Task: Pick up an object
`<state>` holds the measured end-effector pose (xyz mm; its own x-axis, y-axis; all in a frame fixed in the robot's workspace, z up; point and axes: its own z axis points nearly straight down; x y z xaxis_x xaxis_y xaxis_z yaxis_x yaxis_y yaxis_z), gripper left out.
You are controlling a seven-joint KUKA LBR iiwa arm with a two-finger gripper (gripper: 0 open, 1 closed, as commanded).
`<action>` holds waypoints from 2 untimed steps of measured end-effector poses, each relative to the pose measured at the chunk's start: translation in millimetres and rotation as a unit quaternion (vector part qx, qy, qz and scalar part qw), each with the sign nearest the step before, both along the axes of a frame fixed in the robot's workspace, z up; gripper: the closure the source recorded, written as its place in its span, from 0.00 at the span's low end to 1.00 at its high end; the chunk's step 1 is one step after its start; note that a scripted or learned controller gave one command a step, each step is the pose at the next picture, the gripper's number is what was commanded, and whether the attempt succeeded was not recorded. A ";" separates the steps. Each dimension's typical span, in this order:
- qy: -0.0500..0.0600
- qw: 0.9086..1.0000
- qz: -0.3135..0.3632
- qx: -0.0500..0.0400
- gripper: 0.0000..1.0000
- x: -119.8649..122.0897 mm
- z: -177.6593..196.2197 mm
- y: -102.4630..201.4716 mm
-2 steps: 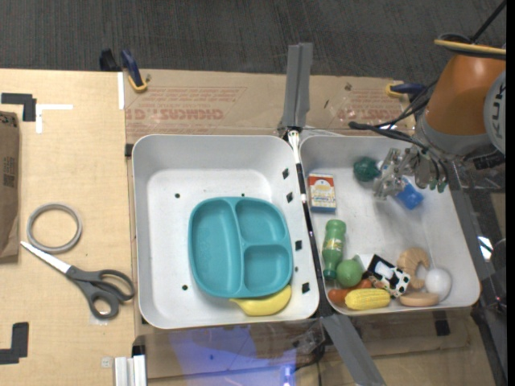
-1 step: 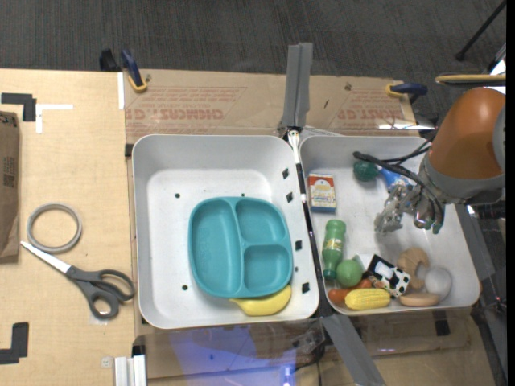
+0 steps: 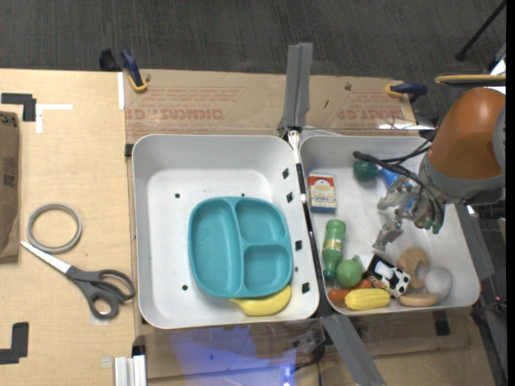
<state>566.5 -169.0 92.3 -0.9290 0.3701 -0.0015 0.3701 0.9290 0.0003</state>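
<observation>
While reaching from right, arm point(image 3: 471, 139) bent over right bin point(image 3: 463, 240), wrist down.

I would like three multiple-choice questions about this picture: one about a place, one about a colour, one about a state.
1. Where does the teal plate lie?
A. left bin
B. right bin
C. bench

2. What colour is the bottle in the right bin?
A. red
B. green
C. blue

3. Where is the gripper?
A. over the left bin
B. over the scissors
C. over the right bin

Answers:
1 A, it rests inside the left bin.
2 B, its body is green.
3 C, it hangs above the right bin's toys.
</observation>
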 end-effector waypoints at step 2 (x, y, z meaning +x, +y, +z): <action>-0.001 0.997 -0.083 0.000 0.00 29.6 0.4 2.1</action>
